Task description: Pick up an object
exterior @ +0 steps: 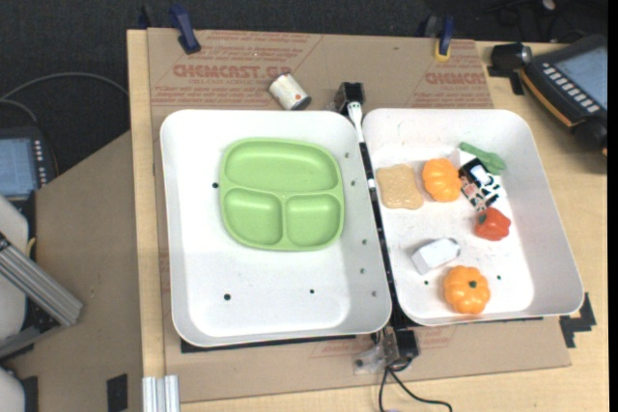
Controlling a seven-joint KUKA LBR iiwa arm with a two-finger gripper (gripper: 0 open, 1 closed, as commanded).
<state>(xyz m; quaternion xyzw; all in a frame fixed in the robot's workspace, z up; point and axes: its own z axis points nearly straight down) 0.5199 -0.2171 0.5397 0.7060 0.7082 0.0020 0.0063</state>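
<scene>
The right bin (541, 207) holds several small objects. A tan bread slice (399, 187) lies near its left wall, with an orange fruit (440, 179) beside it. A black-and-white toy (480, 183) and a green piece (483, 156) lie further right, above a red pepper (492, 225). A small white-grey block (435, 254) sits lower, and an orange pumpkin (465, 289) rests near the front rim. A green divided plate (282, 194) lies in the left bin (193, 236).
A small white cylinder (288, 92) lies on the cardboard behind the left bin. Blue and yellow clamps (184, 30) hold the board's far edge. A handheld controller (570, 82) sits at the far right.
</scene>
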